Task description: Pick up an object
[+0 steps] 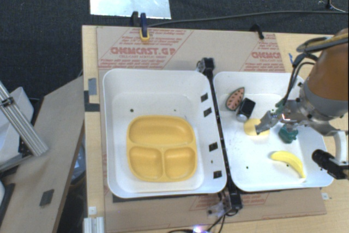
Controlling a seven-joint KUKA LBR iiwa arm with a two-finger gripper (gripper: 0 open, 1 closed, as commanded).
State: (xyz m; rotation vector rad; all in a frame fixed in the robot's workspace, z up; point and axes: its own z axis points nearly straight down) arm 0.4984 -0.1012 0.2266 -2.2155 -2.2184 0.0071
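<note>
In the right bin (305, 185) lie several small objects. A pink-brown slice (235, 97) and a black block (246, 108) sit near its back left. A yellow lump (251, 127) rests just in front of them. My gripper (267, 123) hangs low over the bin, its tip at the right edge of the yellow lump. A teal piece (288, 133) lies just right of the gripper, partly under the wrist. A yellow banana (289, 162) lies toward the front right. Nothing can be seen held in the gripper.
The left bin (117, 95) holds a yellow divided plate (161, 147). The arm's orange-brown body (330, 82) covers the right bin's back right corner. A black divider with clips (214, 117) runs between the bins. A blue-yellow clamp (143, 27) sits at the bench's back edge.
</note>
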